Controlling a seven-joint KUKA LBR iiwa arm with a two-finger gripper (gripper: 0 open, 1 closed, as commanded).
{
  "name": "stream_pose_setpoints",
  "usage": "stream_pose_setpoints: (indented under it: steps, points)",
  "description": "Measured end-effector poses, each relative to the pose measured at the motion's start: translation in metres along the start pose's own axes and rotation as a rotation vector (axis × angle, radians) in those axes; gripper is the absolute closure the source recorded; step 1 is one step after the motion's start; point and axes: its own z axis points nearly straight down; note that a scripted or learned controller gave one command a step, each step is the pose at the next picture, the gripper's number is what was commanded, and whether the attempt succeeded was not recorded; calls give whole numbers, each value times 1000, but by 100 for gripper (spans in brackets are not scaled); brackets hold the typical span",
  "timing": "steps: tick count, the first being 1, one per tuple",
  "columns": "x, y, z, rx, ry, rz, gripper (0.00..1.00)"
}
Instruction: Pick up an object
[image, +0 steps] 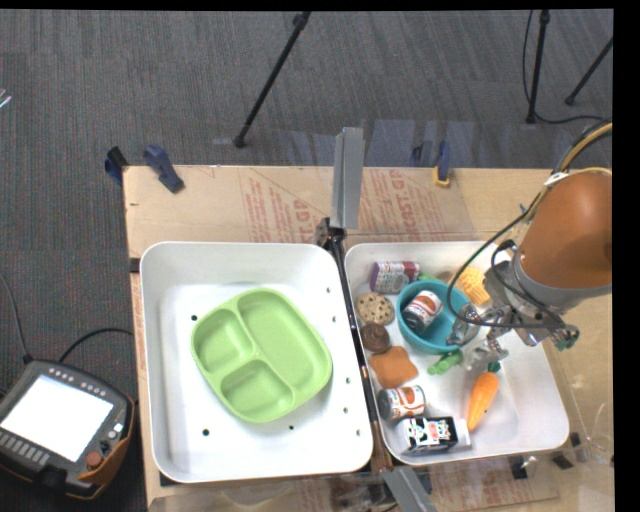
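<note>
The left bin (160, 300) holds a green divided plate (262, 353); the right bin (540, 420) holds everything else; the arm (565, 235) hangs over its right half; its claw (490, 345) sits low, just right of the blue bowl (425, 330), whether spread or closed I cannot tell; a can (424, 309) lies in the bowl; the carrot (483, 396) lies just below the claw; a green piece (447, 360) lies just left of it.
</note>
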Motion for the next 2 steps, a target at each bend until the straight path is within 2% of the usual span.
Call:
stream_pose_setpoints:
  steps: [1,2]
  points:
    - [0,0,0,-1,0,1,0]
    - [35,75,43,0,-1,-5,0]
